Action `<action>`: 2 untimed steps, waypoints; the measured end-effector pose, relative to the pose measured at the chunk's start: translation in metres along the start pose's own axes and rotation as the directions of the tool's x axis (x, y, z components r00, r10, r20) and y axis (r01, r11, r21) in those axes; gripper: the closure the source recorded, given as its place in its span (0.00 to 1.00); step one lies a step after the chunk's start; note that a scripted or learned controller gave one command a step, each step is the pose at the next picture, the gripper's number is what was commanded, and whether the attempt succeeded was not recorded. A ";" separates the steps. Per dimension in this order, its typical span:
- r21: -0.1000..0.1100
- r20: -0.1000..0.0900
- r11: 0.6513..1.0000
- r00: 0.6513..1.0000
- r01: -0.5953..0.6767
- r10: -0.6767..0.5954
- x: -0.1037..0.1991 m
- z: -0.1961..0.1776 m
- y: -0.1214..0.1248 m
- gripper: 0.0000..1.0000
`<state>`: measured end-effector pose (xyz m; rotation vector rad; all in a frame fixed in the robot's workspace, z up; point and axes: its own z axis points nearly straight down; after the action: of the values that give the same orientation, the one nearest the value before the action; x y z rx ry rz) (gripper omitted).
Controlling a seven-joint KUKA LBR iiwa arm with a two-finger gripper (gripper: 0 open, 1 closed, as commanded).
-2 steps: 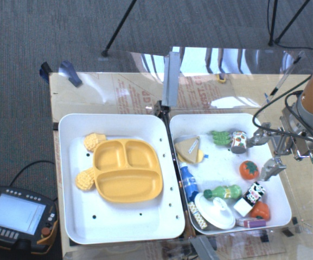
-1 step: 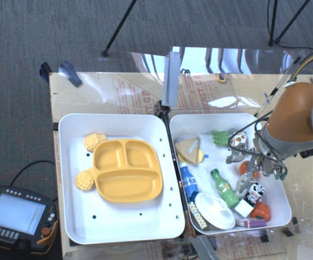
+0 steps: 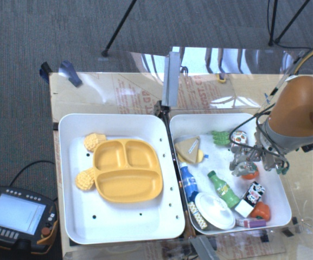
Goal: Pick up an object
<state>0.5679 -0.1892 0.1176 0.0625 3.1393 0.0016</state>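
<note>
Gripper (image 3: 245, 164) sat low in the right bin (image 3: 283, 196), toward its 3 o'clock side, directly over a small orange-red object (image 3: 249, 173) that showed just beneath the metal parts. Could not tell whether the object was gripped or merely under the tool, nor whether the hand was apart or together; wrist hardware and cables blocked that. Arm (image 3: 292, 112) came in from 3 o'clock, orange band prominent above the wrist. At 12 o'clock of the gripper, a small round patterned piece (image 3: 238, 137); at 11 o'clock, a green leafy toy (image 3: 219, 138). At 6 o'clock, a black-and-white cow-print block (image 3: 254, 191), with an orange toy (image 3: 260, 210) below it near the bin's 5 o'clock corner. At 8 o'clock, a green bottle (image 3: 224, 189) lay tilted, its cap pointing to 10 o'clock and its base touching a white round lid (image 3: 214, 210). Further toward 9 o'clock, a blue bottle (image 3: 187, 182) lay near the bin's left wall, and above it a yellow cheese wedge (image 3: 189, 149). A beaded strip (image 3: 197, 214) lay along the lid's left edge. The left bin (image 3: 72, 145), well apart from the gripper at 9 o'clock, held a yellow divided tray (image 3: 128, 169) with two yellow waffle-textured pieces (image 3: 93, 142) touching its left rim at 10 and 8 o'clock. A teach pendant (image 3: 18, 215) lay on the floor at the view's 7 o'clock.
</note>
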 end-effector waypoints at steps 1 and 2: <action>-0.001 -0.001 1.000 1.000 0.002 -0.002 0.000 0.001 0.001 0.00; 0.001 -0.003 1.000 1.000 0.014 -0.014 0.052 0.029 0.070 0.00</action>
<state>0.5189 -0.1171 0.0887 0.0410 3.1428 0.0000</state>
